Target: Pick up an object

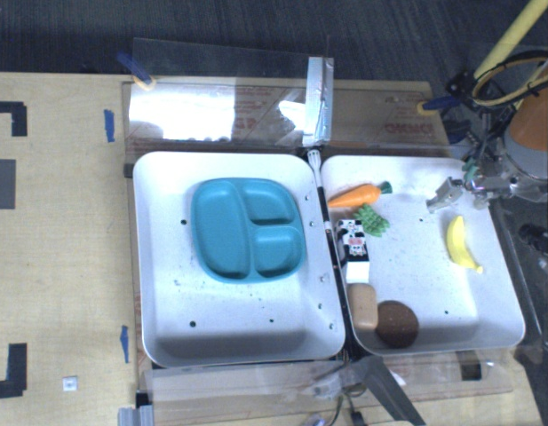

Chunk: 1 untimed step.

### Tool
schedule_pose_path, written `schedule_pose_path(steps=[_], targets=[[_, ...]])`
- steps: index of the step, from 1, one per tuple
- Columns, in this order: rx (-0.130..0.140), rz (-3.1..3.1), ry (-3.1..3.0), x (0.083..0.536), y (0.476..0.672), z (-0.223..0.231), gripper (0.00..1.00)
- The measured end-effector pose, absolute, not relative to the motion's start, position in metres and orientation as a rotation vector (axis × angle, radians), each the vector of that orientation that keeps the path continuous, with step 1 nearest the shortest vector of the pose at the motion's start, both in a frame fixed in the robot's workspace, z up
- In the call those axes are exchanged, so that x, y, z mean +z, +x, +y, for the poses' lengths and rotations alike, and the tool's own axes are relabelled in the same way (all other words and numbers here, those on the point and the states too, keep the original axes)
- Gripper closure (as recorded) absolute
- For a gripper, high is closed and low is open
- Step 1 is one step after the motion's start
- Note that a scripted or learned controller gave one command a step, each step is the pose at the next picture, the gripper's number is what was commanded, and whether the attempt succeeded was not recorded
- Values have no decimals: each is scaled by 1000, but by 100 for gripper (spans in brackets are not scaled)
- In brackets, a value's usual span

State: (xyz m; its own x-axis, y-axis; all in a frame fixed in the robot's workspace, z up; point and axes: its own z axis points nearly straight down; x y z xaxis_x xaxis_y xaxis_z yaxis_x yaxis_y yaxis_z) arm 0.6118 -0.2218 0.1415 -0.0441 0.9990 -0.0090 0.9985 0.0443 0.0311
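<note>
Gripper (pixel 444 195) hangs over the right bin's (pixel 504 318) upper right, its metal fingers spread with nothing between them
Just below it lies a banana (pixel 461 242), smooth yellow and curved, its long axis running from the bin's top toward its bottom right, tip at the lower end. Along this bin's left wall sit an orange tapering carrot (pixel 353 195) with a green stub, pointing left and slightly down, a knobbly green piece (pixel 373 219), a small printed black-and-white box (pixel 352 240), a tan rounded block (pixel 362 306) and a dark brown rough ball (pixel 398 322). The left bin (pixel 167 309) holds a glossy blue tray (pixel 248 229) with three compartments
</note>
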Motion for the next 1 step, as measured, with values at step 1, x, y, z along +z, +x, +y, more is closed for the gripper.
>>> schedule_pose_path(steps=[1], targets=[[31, 2233, 2161, 141, 611, -222, 0]])
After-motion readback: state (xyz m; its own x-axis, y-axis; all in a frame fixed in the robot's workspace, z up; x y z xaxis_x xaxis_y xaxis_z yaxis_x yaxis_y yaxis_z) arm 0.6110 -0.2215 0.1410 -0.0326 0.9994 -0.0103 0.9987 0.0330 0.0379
